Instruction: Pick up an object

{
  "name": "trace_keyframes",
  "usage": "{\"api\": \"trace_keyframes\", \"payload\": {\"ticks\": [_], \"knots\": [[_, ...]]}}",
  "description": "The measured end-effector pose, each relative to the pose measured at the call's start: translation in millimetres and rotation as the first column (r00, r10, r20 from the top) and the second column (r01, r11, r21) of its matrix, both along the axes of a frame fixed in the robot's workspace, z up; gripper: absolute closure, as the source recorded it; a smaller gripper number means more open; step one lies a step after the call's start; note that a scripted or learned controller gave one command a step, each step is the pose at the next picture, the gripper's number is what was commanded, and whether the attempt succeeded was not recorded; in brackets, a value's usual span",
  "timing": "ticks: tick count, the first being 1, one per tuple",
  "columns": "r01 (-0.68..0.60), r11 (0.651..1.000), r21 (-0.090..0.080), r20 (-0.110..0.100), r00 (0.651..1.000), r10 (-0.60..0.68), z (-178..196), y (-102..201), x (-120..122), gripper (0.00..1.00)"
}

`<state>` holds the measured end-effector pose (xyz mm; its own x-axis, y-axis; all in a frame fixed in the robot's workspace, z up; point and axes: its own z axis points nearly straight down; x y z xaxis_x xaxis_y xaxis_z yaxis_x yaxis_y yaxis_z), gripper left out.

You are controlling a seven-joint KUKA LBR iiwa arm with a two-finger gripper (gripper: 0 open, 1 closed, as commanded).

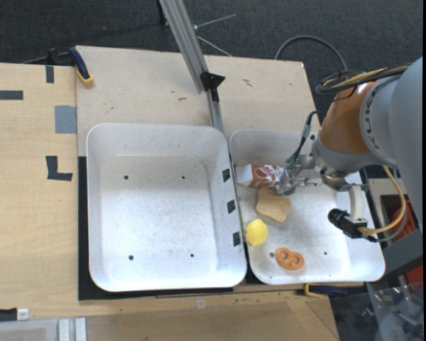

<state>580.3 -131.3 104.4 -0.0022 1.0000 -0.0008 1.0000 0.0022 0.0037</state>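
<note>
Fingers (287,184) down in the right white bin (362,261), at the right end of a red-and-white crinkled wrapper packet (264,175); too small and dark to tell how far apart, or whether anything sits between them. Packet flat on the bin floor near the left wall, red at the left, paler towards the fingers. Just below, touching or nearly touching the fingertips, a tan slice-of-bread toy (272,207), roughly square, lying flat. Lower still, against the bin's left wall, a small yellow lemon-shaped toy (256,231). Near the bottom edge, apart from the others, an orange pretzel-shaped toy (290,259).

Above the fingers, a grey metal wrist, then the orange band (344,123) and the bulky grey arm (405,116) entering from the right, bent over the bin's upper right corner, with black and yellow cables looping alongside.

To the left, side by side with the first, a larger shallow white bin (99,212), speckled floor. Both resting on the pale wooden counter (28,190), grey tape marks on it.
</note>
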Motion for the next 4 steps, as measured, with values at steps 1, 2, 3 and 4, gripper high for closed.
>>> {"api": "trace_keyframes", "payload": {"ticks": [1,2,3,4], "knots": [[0.000,1.000,0.000,-0.001,1.000,0.000,43.8,2.5,6.4,1.00],[0.001,1.000,0.000,-0.001,1.000,-0.001,86.5,-0.1,8.4,1.00],[0.001,1.000,0.001,-0.003,1.000,-0.001,107.0,0.5,8.8,1.00],[-0.005,1.000,0.003,-0.003,1.000,0.005,119.3,59.8,8.7,1.00]]}}
